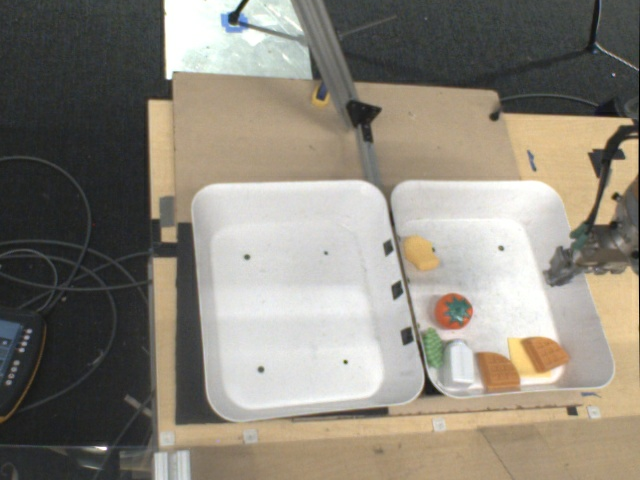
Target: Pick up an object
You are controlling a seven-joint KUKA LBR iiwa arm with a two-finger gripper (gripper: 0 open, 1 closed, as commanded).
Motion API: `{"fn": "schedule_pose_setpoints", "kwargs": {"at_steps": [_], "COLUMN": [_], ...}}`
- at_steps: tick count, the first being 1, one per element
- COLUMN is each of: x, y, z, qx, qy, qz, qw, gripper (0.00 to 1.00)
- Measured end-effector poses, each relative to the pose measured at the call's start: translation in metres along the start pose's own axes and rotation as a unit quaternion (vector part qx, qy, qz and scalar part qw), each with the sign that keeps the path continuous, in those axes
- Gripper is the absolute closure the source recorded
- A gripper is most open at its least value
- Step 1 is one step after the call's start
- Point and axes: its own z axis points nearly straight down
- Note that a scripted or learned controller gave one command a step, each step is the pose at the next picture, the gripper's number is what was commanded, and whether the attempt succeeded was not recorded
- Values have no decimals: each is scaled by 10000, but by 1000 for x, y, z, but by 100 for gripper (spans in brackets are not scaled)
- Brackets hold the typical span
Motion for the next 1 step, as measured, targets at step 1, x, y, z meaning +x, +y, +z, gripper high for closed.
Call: {"fn": "schedule_pose_setpoints", "kwargs": {"at_steps": [1], "x": [-1], "y": [2], "z": [-53], "qx": [4], "qy": [-1], "qz": [5], "qw": [10000], "gripper": [100]}}
